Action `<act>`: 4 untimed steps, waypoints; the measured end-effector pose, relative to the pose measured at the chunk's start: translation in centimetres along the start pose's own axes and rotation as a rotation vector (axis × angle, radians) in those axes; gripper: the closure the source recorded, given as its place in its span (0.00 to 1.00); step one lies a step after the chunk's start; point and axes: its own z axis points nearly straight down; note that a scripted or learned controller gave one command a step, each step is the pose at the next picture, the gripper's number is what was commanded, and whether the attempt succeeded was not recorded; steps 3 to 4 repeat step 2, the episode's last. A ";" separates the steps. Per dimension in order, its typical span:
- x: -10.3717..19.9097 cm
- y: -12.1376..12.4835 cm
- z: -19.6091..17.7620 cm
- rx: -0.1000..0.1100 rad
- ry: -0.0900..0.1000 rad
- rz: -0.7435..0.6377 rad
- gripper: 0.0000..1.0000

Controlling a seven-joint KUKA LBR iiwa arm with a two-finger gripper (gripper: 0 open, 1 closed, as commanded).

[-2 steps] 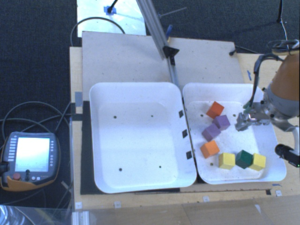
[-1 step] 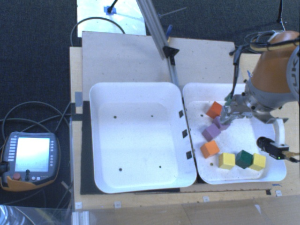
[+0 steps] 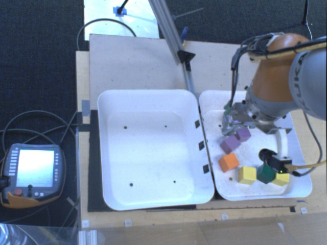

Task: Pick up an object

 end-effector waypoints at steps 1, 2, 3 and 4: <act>5.4 1.5 -1.1 -0.003 0.001 -0.001 1.00; 11.6 1.1 -1.3 -0.001 0.001 -0.002 1.00; 11.6 1.1 -1.3 -0.001 0.001 -0.002 1.00; 11.6 1.1 -1.3 -0.001 0.001 -0.002 1.00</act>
